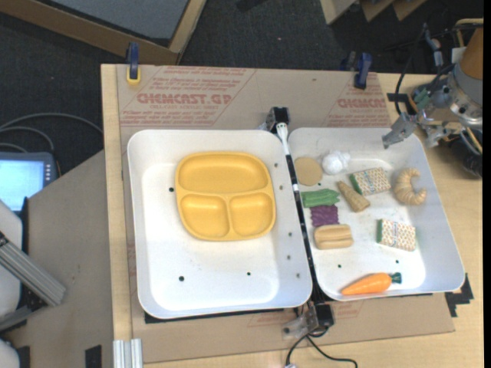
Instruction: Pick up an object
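Gripper (400, 131) hovers over the right bin's (441, 228) far right corner; whether it is open or closed I cannot tell. Croissant (410, 186) lies near that bin's right edge, carrot (370, 284) along its near edge.

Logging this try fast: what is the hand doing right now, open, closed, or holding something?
Hand: over the upper right corner of the right bin, nothing held; open or closed cannot be told.

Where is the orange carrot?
The carrot lies in the right bin, near its front edge, below the hot dog bun.
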